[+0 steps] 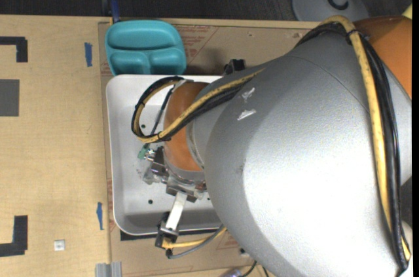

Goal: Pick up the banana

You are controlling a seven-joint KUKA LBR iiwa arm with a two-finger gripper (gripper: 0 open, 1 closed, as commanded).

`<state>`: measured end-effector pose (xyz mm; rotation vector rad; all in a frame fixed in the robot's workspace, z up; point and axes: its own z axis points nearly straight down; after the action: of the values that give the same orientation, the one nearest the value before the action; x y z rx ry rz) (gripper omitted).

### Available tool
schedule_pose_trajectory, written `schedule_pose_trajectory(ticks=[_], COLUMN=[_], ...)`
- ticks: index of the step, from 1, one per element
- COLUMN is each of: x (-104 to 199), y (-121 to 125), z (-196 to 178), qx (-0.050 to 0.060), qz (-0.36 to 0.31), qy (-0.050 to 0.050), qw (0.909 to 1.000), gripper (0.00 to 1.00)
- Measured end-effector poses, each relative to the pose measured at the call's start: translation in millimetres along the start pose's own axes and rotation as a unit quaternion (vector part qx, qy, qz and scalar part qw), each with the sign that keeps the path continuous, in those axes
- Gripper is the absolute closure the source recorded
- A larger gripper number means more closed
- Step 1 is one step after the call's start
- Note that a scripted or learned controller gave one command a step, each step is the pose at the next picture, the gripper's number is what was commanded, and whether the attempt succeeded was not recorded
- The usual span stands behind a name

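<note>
Grey arm (308, 151) reaches from the right over the left white bin (121, 138), its bulk covering most of the bin. Jaws' state: cannot tell (wrist and cables hide them). Banana: position cannot be told. Teal tray (145, 46) on the surface (52, 138) just beyond the bin.

Bin (121, 138) interior behind arm (308, 158)

The tan bench (52, 158) bears a white bin (124, 158) (teal object (145, 46) behind it).
</note>
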<state>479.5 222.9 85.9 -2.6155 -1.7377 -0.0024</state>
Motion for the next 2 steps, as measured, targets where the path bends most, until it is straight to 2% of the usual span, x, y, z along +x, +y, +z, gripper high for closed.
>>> schedule_pose_trajectory(ticks=[1,2], x=[1.8,2.1], y=[0.5,0.4], z=[-10.6,-20.6], qx=[-0.001,-0.001], qz=[0.000,0.000], qy=[0.002,0.002], qw=[1.0000,1.0000], gripper=[1.00,1.00])
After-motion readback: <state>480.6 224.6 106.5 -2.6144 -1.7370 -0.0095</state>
